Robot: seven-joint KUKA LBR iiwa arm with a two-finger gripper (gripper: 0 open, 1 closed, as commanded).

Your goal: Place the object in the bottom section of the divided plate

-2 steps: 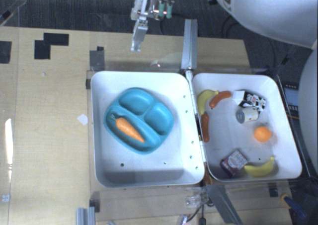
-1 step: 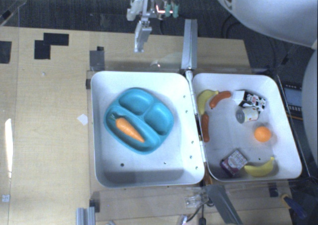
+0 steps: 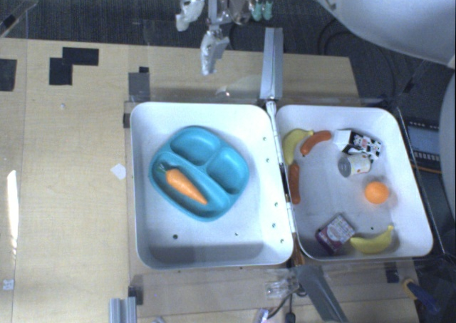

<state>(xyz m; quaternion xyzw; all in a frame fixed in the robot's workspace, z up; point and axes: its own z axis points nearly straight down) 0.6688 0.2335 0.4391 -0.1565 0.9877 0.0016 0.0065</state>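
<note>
The gripper (image 3: 211, 54) hangs high above the table (image 3: 64, 193), beyond the far edge of the left bin (image 3: 142, 193). In that bin lies the blue divided plate (image 3: 201, 170), and the carrot (image 3: 185, 185) rests in its long bottom section. Over in the right bin (image 3: 410, 172): a banana (image 3: 372, 242), an orange (image 3: 377, 192), a sausage (image 3: 315, 142), a dark packet (image 3: 333, 233) and a small can (image 3: 354, 165).

Carrot (image 3: 185, 185) in plate's (image 3: 226, 169) bottom section
</note>
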